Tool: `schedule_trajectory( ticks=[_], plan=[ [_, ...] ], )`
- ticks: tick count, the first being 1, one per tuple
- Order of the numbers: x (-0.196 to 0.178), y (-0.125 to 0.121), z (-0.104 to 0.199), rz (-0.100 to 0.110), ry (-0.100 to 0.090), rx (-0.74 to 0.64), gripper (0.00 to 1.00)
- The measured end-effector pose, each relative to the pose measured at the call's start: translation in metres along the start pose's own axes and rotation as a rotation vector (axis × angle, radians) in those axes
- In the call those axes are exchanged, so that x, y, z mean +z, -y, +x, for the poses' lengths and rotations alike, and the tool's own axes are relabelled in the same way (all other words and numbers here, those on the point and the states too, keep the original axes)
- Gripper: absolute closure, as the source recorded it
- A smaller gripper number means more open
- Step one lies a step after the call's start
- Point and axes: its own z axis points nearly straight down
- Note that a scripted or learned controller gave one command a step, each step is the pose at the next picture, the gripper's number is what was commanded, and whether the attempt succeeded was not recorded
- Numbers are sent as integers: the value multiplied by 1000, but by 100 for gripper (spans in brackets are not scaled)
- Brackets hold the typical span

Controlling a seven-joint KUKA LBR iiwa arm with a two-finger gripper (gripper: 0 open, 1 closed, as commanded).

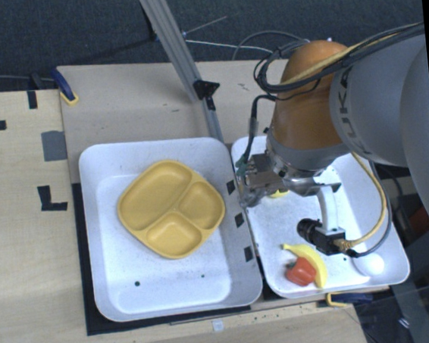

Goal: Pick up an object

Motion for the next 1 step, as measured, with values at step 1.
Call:
schedule_trajectory(
  ticks=[1],
  plan=[
    [-3, 12, 61, 0, 0, -2, 100]
  ],
)
